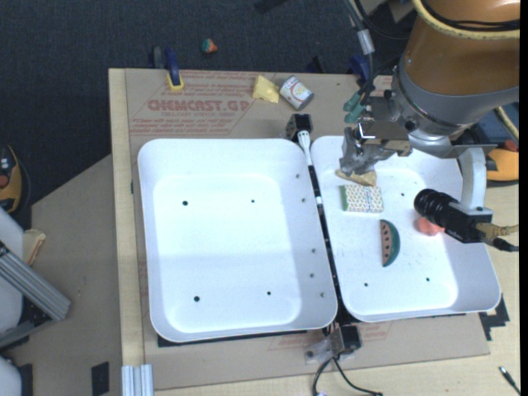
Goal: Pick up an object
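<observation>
Two white bins are set side by side on a board (206, 110), their inner rims meeting along a dark seam. The left bin (223, 238) is bounded by a raised rim on every side, and its whole floor is left open. Behind it, on the board, a yellow scrap (266, 89) and a box (296, 92) are laid just beside each other, apart from both bins. In the right bin (412, 295) the gripper (359, 165) is lowered near the back left corner, close to the shared rim. A tan piece (357, 176) is seen right under its tip; whether the gripper is open or closed on it cannot be told. A dotted pad (363, 199) is laid touching the tan piece's front edge. A melon slice (389, 243) is laid nearer the front, and a pink lump (427, 226), partly hidden, to its right. Open floor is left along the bin's front.
</observation>
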### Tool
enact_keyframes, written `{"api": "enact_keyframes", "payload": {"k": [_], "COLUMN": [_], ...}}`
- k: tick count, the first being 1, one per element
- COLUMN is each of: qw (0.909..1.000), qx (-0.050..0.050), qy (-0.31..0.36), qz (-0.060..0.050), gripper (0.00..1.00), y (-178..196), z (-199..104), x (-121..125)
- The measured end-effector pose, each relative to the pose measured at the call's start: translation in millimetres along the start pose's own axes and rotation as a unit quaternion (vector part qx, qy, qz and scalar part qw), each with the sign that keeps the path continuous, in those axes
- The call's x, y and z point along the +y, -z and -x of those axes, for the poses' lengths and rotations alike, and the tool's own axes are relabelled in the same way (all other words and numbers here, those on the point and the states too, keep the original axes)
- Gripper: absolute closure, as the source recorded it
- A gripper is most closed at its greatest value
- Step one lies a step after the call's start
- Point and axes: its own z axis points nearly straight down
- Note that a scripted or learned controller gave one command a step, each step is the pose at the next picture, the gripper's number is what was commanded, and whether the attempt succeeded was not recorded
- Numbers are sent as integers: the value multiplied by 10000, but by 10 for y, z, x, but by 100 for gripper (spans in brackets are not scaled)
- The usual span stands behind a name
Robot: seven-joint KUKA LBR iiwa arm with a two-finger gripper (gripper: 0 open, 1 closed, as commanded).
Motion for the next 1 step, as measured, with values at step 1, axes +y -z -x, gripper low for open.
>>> {"api": "enact_keyframes", "payload": {"k": [1], "qw": [9999], "qx": [-39], "qy": [-80], "qz": [-77], "gripper": [100], "y": [84], "z": [971], "x": [-245]}}
